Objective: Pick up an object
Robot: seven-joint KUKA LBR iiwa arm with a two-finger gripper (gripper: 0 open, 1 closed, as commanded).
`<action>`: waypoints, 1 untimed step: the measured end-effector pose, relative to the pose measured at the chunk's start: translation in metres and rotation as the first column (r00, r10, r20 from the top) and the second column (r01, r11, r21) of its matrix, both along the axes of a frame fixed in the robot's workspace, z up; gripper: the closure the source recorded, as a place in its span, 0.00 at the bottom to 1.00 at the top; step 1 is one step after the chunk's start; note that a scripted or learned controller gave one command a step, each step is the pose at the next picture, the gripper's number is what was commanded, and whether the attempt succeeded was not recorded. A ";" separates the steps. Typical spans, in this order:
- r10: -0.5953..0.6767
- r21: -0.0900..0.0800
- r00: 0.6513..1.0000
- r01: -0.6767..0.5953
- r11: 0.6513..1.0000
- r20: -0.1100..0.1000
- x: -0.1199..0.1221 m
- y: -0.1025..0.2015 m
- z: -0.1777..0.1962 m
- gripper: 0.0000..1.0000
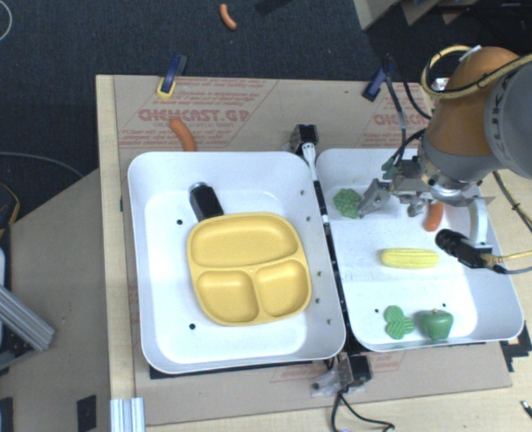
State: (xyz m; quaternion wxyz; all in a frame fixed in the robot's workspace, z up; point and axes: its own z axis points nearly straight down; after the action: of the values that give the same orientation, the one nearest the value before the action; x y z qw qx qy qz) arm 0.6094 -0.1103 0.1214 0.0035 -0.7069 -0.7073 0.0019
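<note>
Jaws: whether they stand apart or together cannot be told; the gripper (401, 198) hangs over the upper part of the right bin, its metal parts seen from above, nothing visibly between them.
Left bin (148, 241): white, shallow, on the bench's left half.
Black object (204, 201): small and dark, lying in the left bin's upper part, just above the tray's rim.
Yellow tray (247, 266): three compartments, resting in the middle of the left bin.
Right bin (491, 318): white, edge to edge with the left one.
Green leafy piece (347, 202): upper left of the right bin, just left of the gripper.
Small green piece (396, 322): near the right bin's lower edge.
Corn cob (410, 258): yellow, lying crosswise mid-bin, below the gripper and apart from it.
Green pepper (437, 324): just right of the small green piece.
Orange piece (434, 216): under the wrist, partly hidden.
Arm (482, 106): grey with an orange band, entering from the right.
</note>
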 end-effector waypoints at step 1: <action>-0.001 -0.001 1.000 0.001 1.000 0.001 -0.001 0.001 -0.040 0.00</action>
State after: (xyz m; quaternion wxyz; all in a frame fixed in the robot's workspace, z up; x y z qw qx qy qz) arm 0.6082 -0.1095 0.0818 0.0030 -0.7071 -0.7071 0.0018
